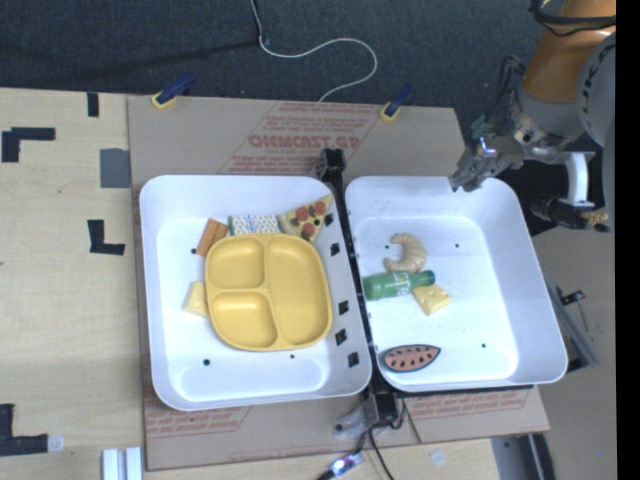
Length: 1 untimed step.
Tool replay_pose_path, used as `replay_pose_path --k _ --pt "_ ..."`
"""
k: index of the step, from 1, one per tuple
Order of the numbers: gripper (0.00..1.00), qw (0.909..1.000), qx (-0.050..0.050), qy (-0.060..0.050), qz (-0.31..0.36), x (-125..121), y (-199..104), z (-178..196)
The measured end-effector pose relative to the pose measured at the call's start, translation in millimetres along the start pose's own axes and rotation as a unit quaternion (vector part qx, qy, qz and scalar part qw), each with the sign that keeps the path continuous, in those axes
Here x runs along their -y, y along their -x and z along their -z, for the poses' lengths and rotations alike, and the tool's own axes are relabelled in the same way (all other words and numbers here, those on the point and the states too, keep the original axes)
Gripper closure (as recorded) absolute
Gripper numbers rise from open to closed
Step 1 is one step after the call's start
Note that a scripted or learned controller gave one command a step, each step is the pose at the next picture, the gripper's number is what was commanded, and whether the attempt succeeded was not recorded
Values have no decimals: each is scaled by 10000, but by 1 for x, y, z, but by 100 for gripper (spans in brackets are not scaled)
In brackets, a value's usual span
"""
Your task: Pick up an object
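Claw [468, 175] above right bin's [520, 268] rim

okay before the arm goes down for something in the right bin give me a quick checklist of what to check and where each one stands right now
1. Gripper carrying nothing: ok, it sits above the right bin's far rim with no object at its tip.
2. Finger opening: cannot tell.
3. Targets in view: ok, croissant, green bottle, cheese wedge and watermelon slice all show.
4. Isolated target: ok, the watermelon slice lies apart from the rest.
5. Cluster spacing: not ok, croissant, bottle and cheese crowd together.
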State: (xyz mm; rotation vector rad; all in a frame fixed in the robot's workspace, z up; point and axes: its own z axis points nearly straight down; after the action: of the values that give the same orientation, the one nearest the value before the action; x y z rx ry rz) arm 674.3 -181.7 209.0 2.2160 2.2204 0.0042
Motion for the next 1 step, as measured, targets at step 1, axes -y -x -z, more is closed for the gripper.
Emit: replay_pose_path --k 1 --pt "100 10000 -9 -19 0 -1 -1 17"
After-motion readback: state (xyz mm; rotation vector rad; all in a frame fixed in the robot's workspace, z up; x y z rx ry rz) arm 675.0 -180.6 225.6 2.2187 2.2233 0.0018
